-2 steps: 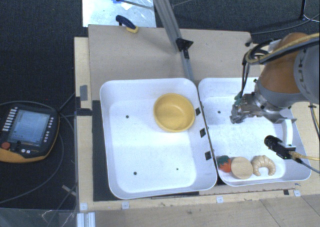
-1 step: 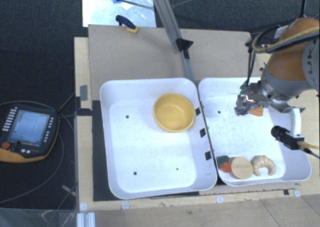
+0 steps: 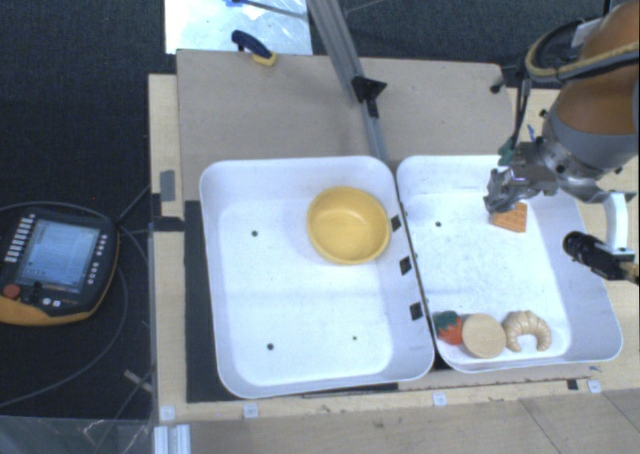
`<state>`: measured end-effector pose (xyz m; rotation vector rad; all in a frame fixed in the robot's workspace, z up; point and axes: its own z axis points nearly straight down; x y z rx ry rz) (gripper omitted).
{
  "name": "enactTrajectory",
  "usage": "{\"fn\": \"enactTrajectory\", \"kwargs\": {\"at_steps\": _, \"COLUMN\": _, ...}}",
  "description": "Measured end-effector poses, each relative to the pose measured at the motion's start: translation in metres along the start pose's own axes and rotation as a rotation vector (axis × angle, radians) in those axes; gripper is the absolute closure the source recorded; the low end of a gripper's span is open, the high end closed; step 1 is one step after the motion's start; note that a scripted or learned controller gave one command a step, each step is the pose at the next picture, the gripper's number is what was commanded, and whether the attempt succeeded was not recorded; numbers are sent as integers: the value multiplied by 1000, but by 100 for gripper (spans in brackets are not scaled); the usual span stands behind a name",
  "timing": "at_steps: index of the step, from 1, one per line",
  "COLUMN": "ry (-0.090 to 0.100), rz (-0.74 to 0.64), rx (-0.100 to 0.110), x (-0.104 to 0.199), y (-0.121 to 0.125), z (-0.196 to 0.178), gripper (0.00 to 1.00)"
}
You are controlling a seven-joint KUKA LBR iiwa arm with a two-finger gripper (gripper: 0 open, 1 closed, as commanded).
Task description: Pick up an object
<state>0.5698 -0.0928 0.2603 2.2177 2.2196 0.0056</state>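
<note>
My gripper (image 3: 503,196) hangs low over the far part of the right bin (image 3: 470,262). An orange wedge-shaped piece (image 3: 513,219) lies on the bin floor just below and to the right of the fingertips, partly covered by them. Whether it sits between the fingers is hidden. Along the near edge of the same bin lie a red and green toy vegetable (image 3: 447,326), a round tan disc (image 3: 483,335) and a croissant (image 3: 528,330). A yellow bowl (image 3: 347,225) stands in the far right part of the left bin (image 3: 260,342).
A slanted metal pole (image 3: 340,32) crosses above the back of the bench and ends near the bins' shared wall. A teach pendant (image 3: 50,262) lies on the floor to the left. A blue and yellow clamp (image 3: 252,46) sits at the bench's far edge.
</note>
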Motion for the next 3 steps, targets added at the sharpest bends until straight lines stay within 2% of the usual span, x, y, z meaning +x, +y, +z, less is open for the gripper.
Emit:
{"fn": "enactTrajectory", "kwargs": {"at_steps": 1, "ry": 1, "rz": -3, "rx": 4, "x": 49, "y": -13, "z": -3, "gripper": 100}}
{"fn": "enactTrajectory", "kwargs": {"at_steps": 2, "ry": 1, "rz": -4, "rx": 5, "x": 110, "y": -19, "z": 3, "gripper": 100}}
{"fn": "enactTrajectory", "kwargs": {"at_steps": 3, "ry": 1, "rz": -4, "rx": 6, "x": 163, "y": -28, "z": 22, "gripper": 100}}
